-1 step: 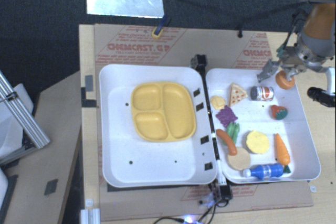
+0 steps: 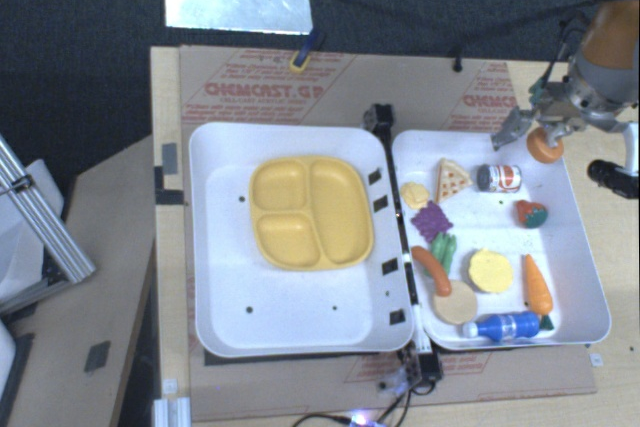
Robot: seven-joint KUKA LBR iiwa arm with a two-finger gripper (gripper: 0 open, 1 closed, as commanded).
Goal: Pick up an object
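Note:
My gripper hangs over the far right corner of the right bin. An orange ball sits right under it, touching or nearly touching it; I cannot tell whether it is gripped. A small can lies just in front of the gripper, beside a pizza slice. Further forward are a red and green fruit, purple grapes, a sausage, a yellow disc, a carrot and a blue bottle.
The left bin holds a yellow divided plate. A black divider with clips runs between the bins. A tan disc and a green vegetable crowd the right bin's front left.

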